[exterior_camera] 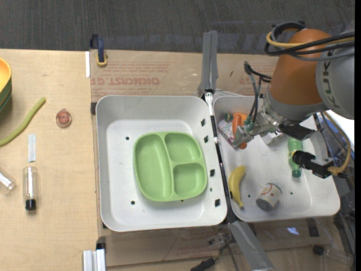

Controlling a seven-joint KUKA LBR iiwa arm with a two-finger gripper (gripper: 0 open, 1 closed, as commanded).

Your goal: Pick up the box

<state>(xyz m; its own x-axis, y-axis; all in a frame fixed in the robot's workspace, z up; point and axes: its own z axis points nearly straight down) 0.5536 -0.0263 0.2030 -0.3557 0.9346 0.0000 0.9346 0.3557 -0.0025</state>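
The box (pixel 226 128), small and pale with red print, lies at the back left of the right bin (pixel 316 205), close to the bin's left wall. My gripper (pixel 244 133) hangs low over that corner, right beside the box on its right and partly covering it. I cannot make out whether anything sits in the gripper. The arm's orange band (pixel 299 66) and grey wrist hide the bin's back middle.
An orange item (pixel 239 119) lies just behind the box. A banana (pixel 237 184), a tipped paper cup (pixel 269 196) and a green bottle (pixel 295 151) share the right bin. The left bin (pixel 113 151) holds a green divided plate (pixel 169 165). Small items lie on the bench at left.
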